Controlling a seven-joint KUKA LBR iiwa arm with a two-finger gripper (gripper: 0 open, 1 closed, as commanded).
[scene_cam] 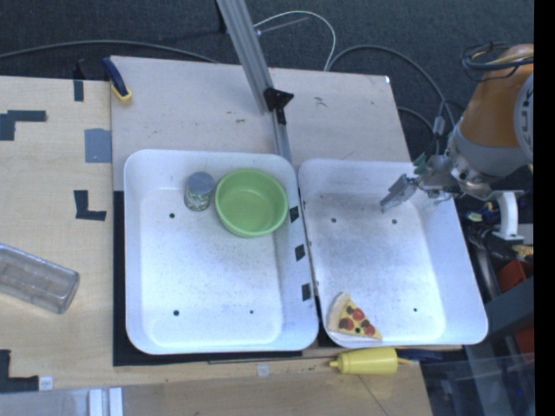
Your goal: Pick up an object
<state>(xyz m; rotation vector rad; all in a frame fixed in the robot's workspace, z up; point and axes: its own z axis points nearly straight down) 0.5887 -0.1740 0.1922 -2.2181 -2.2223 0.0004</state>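
Observation:
A toy pizza slice [352,317] lies in the front left corner of the right bin [451,258]. A green bowl [251,202] sits at the back right of the left bin [143,258], with a small grey can [199,191] just to its left. My gripper [392,197] hangs over the back right part of the right bin, pointing left and down, well away from the pizza slice. Nothing shows between its fingers.
A yellow mustard bottle [368,361] lies on the bench in front of the right bin. A clear plastic container [33,278] rests at the far left. A grey metal pole [251,46] slants above the back of the bins. Cables run behind.

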